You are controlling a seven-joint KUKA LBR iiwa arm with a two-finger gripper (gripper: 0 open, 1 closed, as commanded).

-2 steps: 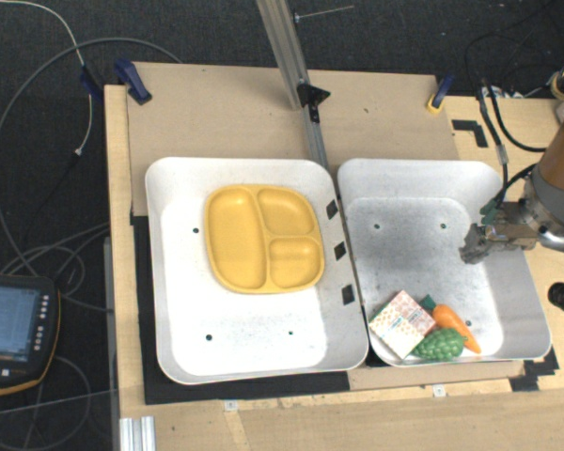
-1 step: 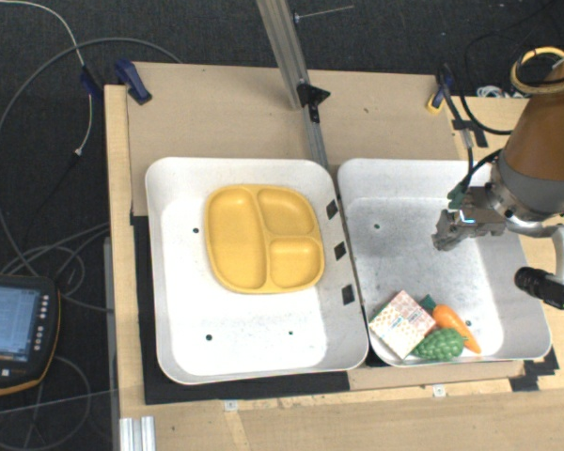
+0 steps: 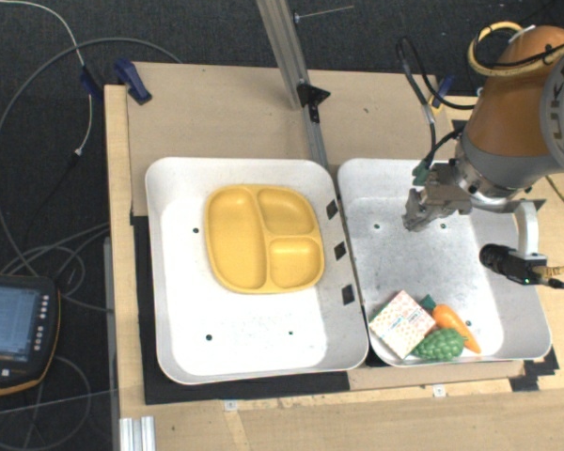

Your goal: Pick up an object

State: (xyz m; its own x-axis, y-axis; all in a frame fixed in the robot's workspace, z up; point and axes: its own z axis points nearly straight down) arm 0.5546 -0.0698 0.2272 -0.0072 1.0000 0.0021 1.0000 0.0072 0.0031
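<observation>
My gripper (image 3: 417, 216) hangs over the upper middle of the right bin (image 3: 387, 252), its tip pointing down at bare bin floor. Nothing shows between its fingers. At the bin's front edge lie three objects close together: a white patterned box (image 3: 401, 323), an orange carrot (image 3: 454, 325) and a green bumpy toy (image 3: 439, 346). They lie well below and slightly right of the gripper in the view.
The left bin (image 3: 179, 280) holds a yellow three-compartment plate (image 3: 263, 237). A metal pole (image 3: 282, 36) rises at the back between the bins. A tablet (image 3: 14, 332) and cables lie on the floor to the left.
</observation>
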